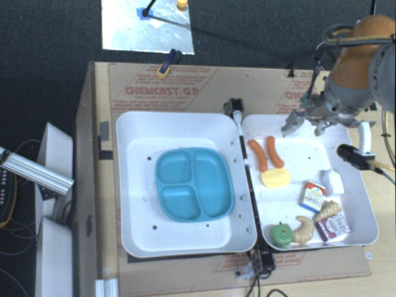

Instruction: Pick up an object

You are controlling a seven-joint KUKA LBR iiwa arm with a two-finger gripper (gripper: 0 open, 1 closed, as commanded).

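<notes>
End effector: the grey two-finger end effector (307, 122) hangs over the far rim of the right shallow white bin (370, 218), fingers spread, nothing between them.
Objects: two orange sausages (266, 153), a yellow lump (275, 178), a green apple (282, 234), a tan croissant (304, 229) and small cartons (314, 197) lie in that bin.
Left bin: a blue sectioned plastic tray (193, 184).

Single fixed camera above the bench (185, 82), slanted downward, moderately far, both bins framed

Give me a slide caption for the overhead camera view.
Gripper hovers open above right bin of toy food; blue tray beside.
</notes>
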